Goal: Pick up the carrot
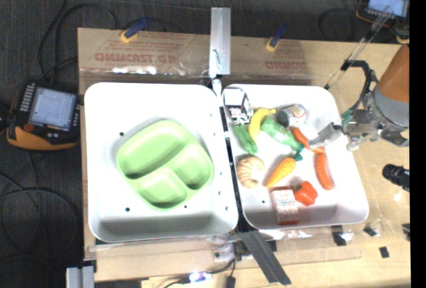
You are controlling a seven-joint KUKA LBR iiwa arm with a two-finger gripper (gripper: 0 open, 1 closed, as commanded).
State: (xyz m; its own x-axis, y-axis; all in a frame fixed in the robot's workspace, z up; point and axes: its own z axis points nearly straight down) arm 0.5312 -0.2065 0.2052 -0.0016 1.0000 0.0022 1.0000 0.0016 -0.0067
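The carrot (282, 169) is orange with a green top and lies at a slant in the middle of the right bin (346, 203). It rests on the bin floor between a bread roll and an orange-red sausage. My gripper (324, 136) reaches in from the right over the bin's right side. It hangs above and to the right of the carrot, near a small red pepper (299, 138), and it is apart from the carrot. Nothing shows held in it.
The right bin also holds a banana (258, 121), green vegetables (245, 138), a bread roll (249, 170), a sausage (324, 171), a red tomato (306, 194) and a small carton (283, 205). A green divided plate (166, 163) sits in the left bin (106, 107).
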